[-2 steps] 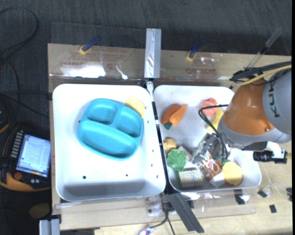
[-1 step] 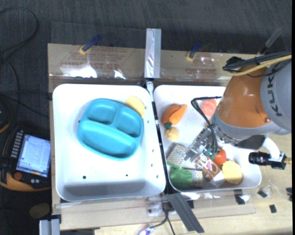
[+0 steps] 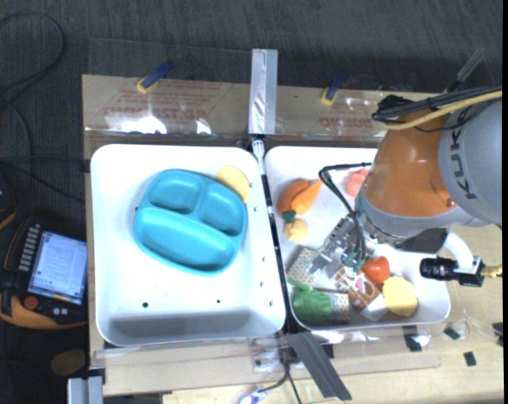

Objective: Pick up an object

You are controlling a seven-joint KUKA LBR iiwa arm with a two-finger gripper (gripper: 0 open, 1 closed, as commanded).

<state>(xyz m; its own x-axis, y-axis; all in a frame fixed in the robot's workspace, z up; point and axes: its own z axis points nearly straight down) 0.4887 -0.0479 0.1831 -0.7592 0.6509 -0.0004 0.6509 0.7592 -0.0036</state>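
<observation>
We see the arm (image 3: 422,183) reaching in from the right over the right bin (image 3: 275,162), its gripper (image 3: 342,249) lowered among the toys near the middle of that bin. Whether it grips anything we cannot tell (the arm's own bulk and the clutter hide the tip). Just beside the gripper lie a red tomato (image 3: 376,269) and, next to that, a yellow potato (image 3: 399,296). A green vegetable (image 3: 311,301) lies at the bin's near edge, and an orange carrot (image 3: 297,195) rests toward the far left corner with a small yellow piece (image 3: 294,228) just below it. In the left bin (image 3: 119,310) we see a blue divided plate (image 3: 190,219), with a pale yellow item (image 3: 233,180) touching its far right edge.
</observation>
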